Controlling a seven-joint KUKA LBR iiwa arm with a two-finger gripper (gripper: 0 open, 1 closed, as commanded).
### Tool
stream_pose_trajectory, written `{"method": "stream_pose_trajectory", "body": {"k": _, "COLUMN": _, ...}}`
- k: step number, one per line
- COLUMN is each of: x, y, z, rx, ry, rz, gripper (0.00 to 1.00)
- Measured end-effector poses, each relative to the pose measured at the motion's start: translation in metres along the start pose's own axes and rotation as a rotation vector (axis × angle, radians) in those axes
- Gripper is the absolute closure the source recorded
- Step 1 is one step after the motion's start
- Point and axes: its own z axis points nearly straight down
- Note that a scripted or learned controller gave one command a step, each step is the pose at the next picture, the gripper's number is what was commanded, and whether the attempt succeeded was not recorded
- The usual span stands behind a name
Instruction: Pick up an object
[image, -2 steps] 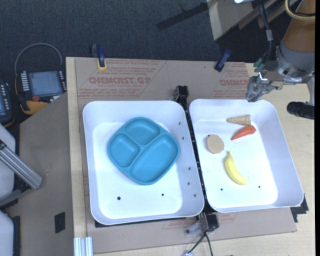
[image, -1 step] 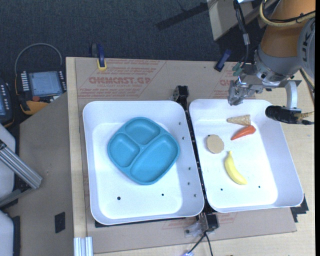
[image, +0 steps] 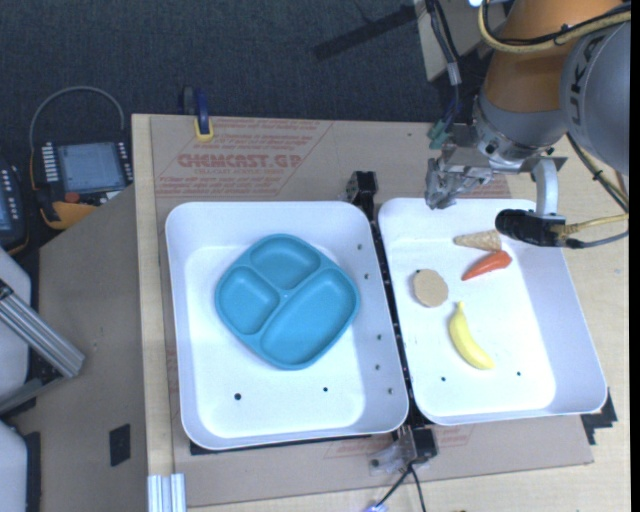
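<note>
Objects for picking: four small toy foods, all in the right-hand shallow white bin (image: 585, 365), all lying loose on its floor.

Claw (image: 441, 197): hangs over the far corner of that bin, on the side next to the other bin, at or just above the rim. Cannot tell how wide it stands. Nothing seen in its hold.

Positions taken from the claw:
- Pale tan cone-shaped piece (image: 478, 240): closest item, a little nearer the camera and off toward the arm's side. Lying flat, apart from the claw.
- Orange carrot-shaped piece (image: 487, 265): just beyond the cone on the same line, nearly touching it, tilted.
- Round tan biscuit-like disc (image: 431, 288): almost straight toward the camera from the claw, close to the bin wall shared with the neighbouring bin.
- Yellow plastic banana (image: 469, 340): farthest of the four, past the disc toward the camera, near the bin's middle.

Left-hand shallow white bin (image: 190, 330): across the divide from the claw, well apart. Holds a blue three-compartment plastic plate (image: 288, 300), set at an angle near its middle.

Small black clip (image: 361, 185): at the far end of the gap between the bins, near the claw, away from the arm's side.
</note>
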Motion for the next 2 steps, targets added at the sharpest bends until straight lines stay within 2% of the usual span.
{"method": "stream_pose_trajectory", "body": {"k": 1, "x": 0.049, "y": -0.007, "z": 0.011, "rx": 0.001, "ry": 0.0, "rz": 0.0, "gripper": 1.0}}
{"method": "stream_pose_trajectory", "body": {"k": 2, "x": 0.092, "y": -0.004, "z": 0.016, "rx": -0.002, "ry": -0.002, "rz": 0.001, "gripper": 1.0}}
